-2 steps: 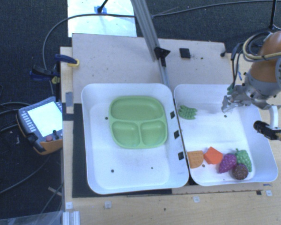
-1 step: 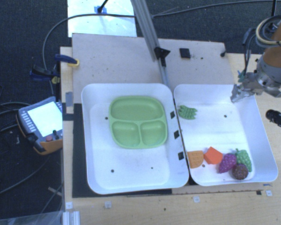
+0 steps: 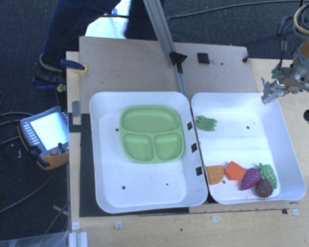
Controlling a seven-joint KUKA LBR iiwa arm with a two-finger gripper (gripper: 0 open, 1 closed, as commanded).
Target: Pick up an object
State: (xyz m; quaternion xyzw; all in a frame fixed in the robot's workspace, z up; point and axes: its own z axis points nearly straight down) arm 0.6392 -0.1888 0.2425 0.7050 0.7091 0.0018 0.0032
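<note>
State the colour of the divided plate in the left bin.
Light green, seen in the camera view: the divided plate lies in the left bin.

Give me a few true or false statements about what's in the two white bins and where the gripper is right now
1. The green divided plate lies in the left bin. True.
2. The gripper is over the right bin's near left corner. False: it is at the bin's far right corner.
3. The purple grapes sit beside the orange block. True.
4. The small green toy lies on the plate. False: it lies in the right bin, near its left wall.
5. The gripper holds the dark round fruit. False: the fruit lies in the right bin.
</note>
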